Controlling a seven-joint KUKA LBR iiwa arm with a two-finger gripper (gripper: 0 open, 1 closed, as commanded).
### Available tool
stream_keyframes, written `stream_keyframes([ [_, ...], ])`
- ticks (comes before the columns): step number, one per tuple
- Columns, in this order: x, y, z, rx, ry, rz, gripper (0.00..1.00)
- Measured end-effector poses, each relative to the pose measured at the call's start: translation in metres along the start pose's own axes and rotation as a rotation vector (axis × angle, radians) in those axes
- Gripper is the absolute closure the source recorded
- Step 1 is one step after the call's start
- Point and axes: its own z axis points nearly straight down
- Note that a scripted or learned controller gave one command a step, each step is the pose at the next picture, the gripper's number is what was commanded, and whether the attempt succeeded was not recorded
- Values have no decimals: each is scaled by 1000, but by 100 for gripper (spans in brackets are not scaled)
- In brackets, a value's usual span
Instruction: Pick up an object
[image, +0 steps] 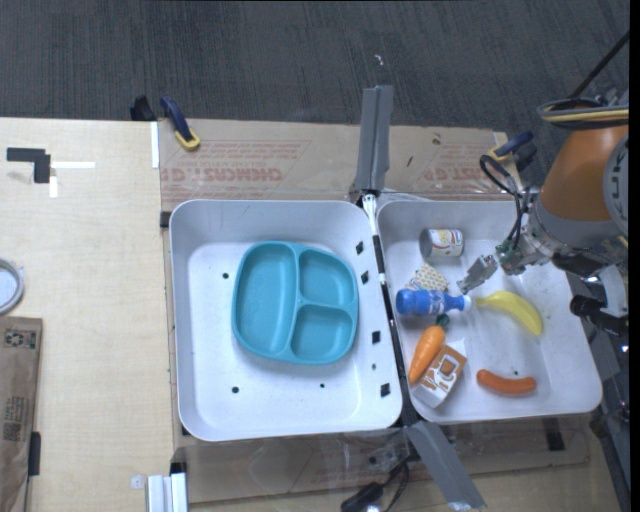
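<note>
Nothing looks picked yet; every object lies in the right bin (590, 385): can (441, 242), bottle (428, 301), banana (513, 309), carrot (427, 351), sausage (506, 382), carton (441, 375); the grasp and lift are all still to do. The gripper (481, 271) hangs low between can and banana, just above the bottle's cap; whether it is apart or closed I cannot tell, and nothing shows in its grip.

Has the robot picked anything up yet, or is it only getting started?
Nothing looks picked up yet: the banana, blue bottle, carrot, can and sausage all lie in the right bin. The gripper hangs over that bin between bottle and banana. The grasp and lift remain.
</note>
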Motion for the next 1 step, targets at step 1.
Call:
stream_keyframes([
  [1, -1, 0, -8, 0, -1, 1, 100],
])
